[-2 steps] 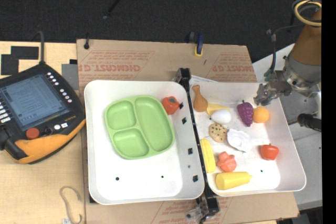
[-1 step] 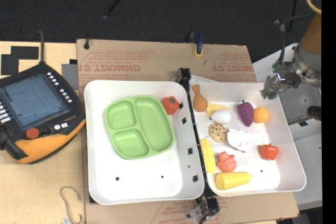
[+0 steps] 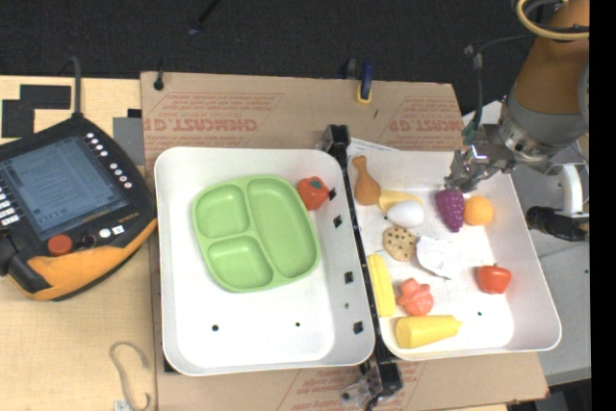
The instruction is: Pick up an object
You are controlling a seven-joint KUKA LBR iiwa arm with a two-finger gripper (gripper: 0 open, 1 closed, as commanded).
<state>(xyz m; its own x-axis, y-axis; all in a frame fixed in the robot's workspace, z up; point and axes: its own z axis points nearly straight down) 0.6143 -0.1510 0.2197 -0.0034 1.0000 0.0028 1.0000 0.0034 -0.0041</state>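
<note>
The right bin (image 3: 539,303) holds several toy foods: a chicken drumstick (image 3: 365,179), a white egg (image 3: 406,213), purple grapes (image 3: 449,207), an orange (image 3: 478,211), a cookie (image 3: 399,243), a corn cob (image 3: 380,283), a pink piece (image 3: 416,295), a red tomato (image 3: 494,278) and a yellow piece (image 3: 426,330). My gripper (image 3: 467,170) hangs at the bin's far side, just above and behind the grapes. I see nothing between its fingers.
The left bin (image 3: 183,322) holds a green divided plate (image 3: 256,232) and a red strawberry (image 3: 313,193) at its right edge. A teach pendant (image 3: 67,197) lies left of the bins. A dark divider (image 3: 348,245) separates the bins.
</note>
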